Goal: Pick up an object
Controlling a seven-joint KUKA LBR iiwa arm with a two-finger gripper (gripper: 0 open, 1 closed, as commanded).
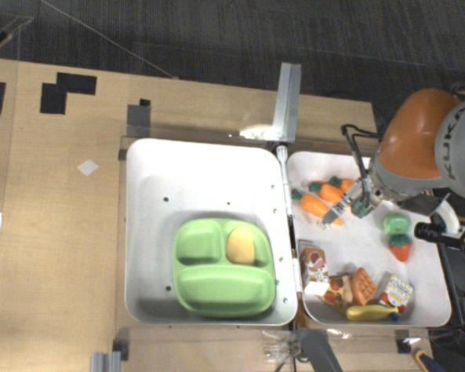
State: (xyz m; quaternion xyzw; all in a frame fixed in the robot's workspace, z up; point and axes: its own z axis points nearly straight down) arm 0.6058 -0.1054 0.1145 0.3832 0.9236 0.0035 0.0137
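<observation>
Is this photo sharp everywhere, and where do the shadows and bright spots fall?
In the camera view, the left bin has a soft shadow along its left inner wall; the green tray casts a dark shadow at its lower left; a bright glare patch sits at the bins' top edge; the small toys beside the pincer look slightly blurred.
</observation>
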